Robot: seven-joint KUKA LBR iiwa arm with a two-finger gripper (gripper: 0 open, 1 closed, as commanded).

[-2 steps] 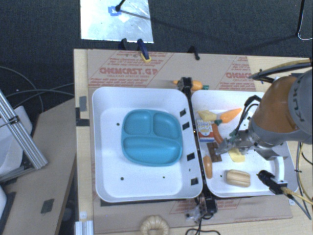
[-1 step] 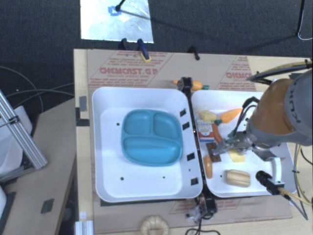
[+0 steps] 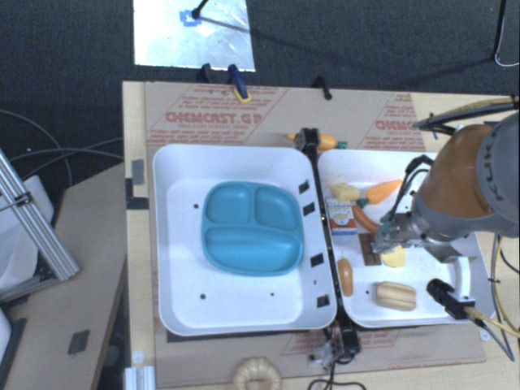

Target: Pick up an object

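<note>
Blue tray (image 3: 248, 227) left — arm (image 3: 463, 189) maybe over toys (image 3: 382, 222).

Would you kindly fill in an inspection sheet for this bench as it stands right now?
Surface: bench under printed cardboard, bearing two white bins.
Job's things: right bin holds a carrot, a bread roll, a small packet and other toy foods.
Clutter: left bin holds a blue divided plate.
Grippers: gripper low among the right bin's food; grasp unclear.
Cables: dark cables on the floor at left.
Surroundings: a shiny sheet beyond the bench.
</note>
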